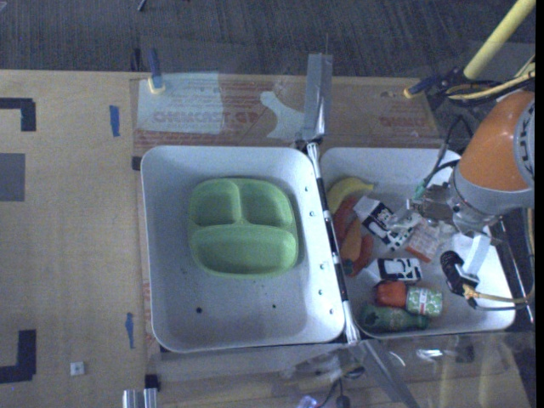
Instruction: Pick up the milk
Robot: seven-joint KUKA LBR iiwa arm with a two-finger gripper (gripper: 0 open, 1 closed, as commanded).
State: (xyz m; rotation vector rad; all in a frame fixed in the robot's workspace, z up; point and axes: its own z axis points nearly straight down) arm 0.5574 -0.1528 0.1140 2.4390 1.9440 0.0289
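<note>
- Spanning the bench [68, 253], two white bins sit side by side; the left bin [170, 313] holds a green divided plate [244, 226], and the right bin [501, 313] holds a heap of toy groceries.
- The arm [501, 155], grey with an orange band, reaches in over the right bin's far right side, wrist bent down toward the heap.
- The gripper [406, 226] hangs low by a black-and-white milk carton [376, 219], which lies tilted in the bin's middle, just right of a yellow banana [347, 189] and a red-orange piece [350, 236].
- A second black-and-white box [399, 269], a tomato [390, 292] and a green can [423, 302] lie nearer the front wall.
- I cannot tell how the gripper is set; clutter and wiring mask it.
- Judged step: the approach, with nothing visibly held. The next move calls for squaring over the carton alone, clear of its close neighbours.
</note>
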